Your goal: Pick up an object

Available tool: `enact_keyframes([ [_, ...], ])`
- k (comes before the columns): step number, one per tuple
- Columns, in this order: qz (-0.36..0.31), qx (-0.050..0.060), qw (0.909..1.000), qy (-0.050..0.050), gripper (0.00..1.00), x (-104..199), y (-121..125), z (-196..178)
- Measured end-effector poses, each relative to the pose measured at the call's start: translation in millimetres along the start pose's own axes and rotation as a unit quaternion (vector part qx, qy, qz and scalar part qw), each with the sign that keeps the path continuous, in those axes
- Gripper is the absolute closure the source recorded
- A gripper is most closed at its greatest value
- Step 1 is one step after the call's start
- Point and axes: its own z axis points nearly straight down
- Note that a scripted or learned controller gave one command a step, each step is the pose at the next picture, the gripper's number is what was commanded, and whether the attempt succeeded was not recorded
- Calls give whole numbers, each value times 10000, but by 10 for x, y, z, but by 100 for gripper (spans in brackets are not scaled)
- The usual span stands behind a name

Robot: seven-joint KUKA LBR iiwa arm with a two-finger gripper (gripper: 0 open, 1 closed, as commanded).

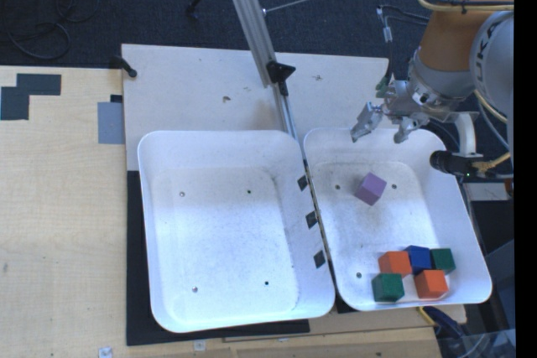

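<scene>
Camera view: open fingers (387, 127) above right bin (457, 205); purple cube (370, 189) apart

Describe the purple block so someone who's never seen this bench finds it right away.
Look in the right bin of the two white ones. The purple block sits alone near its middle, apart from the orange, blue and green blocks clustered in the near corner.

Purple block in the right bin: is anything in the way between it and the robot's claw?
Nothing visible. The gripper hangs over the right bin's far rim, and the purple block sits alone on bare floor below it. The other blocks cluster at the near corner.
</scene>
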Motion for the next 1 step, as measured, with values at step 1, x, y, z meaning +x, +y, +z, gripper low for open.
enact_keyframes([
  [1, 39, 31, 10000, 1, 0, -350, -9, 963],
])
